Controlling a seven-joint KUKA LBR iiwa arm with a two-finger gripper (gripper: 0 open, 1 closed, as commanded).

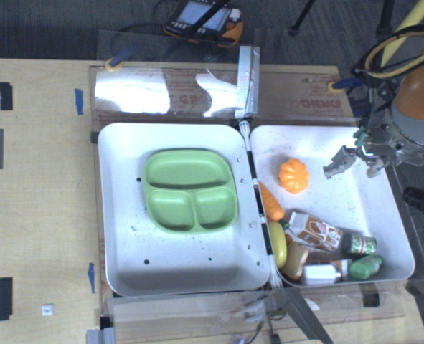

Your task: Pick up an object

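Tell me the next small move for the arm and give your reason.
Probably shift the gripper left and lower it over the small orange pumpkin. The gripper sits above the right bin near its far right side with nothing between its fingers, and the pumpkin lies alone on bare floor, apart from the clutter of bottles and other things along the near edge.

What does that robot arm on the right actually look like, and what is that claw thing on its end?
The arm is grey metal with a rounded orange band above the wrist. Yellow and black cables loop behind it. Its hand is a small grey metal piece with thin fingers; the picture is too small to show any markings.
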